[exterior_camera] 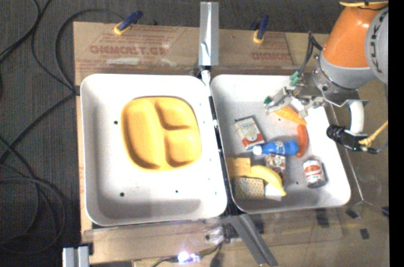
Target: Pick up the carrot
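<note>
Camera view: tool point(291, 101) low in the right bin point(240, 90), upper area, directly over the carrot point(291, 114). Cannot tell its opening. Carrot lies just above the bottle point(276, 148).

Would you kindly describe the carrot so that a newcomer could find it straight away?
Look in the right-hand white bin, near its upper right part, just under the gripper. The carrot is the short, bright orange tapered piece there, plain and unlabelled, unlike the darker reddish sausage below it.
</note>
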{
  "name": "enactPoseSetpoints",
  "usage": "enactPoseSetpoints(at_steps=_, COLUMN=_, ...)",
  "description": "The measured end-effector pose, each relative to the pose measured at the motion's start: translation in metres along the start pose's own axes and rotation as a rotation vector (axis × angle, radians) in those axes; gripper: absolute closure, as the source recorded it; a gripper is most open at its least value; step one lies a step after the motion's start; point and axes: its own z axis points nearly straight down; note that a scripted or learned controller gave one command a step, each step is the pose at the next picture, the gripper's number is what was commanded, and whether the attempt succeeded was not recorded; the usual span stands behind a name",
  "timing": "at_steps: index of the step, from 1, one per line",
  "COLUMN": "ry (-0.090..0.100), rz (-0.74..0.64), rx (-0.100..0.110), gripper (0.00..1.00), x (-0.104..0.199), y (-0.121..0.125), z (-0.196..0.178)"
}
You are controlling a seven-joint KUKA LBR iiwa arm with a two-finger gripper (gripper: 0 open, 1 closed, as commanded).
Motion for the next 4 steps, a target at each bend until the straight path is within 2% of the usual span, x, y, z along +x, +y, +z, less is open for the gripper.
enactPoseSetpoints(at_steps=1, ry=0.003, rz=0.055, rx=0.001, gripper=0.00, x=0.039, y=-0.040, z=0.005)
enactPoseSetpoints(at_steps=2, ry=-0.001, rz=-0.178, rx=0.000, gripper=0.00, x=-0.027, y=0.033, z=0.040)
enactPoseSetpoints(at_steps=3, ry=-0.006, rz=-0.287, rx=-0.022, gripper=0.00, x=-0.061, y=0.073, z=0.090)
enactPoseSetpoints(at_steps=4, ry=-0.025, rz=-0.331, rx=-0.037, gripper=0.00, x=-0.060, y=0.072, z=0.093)
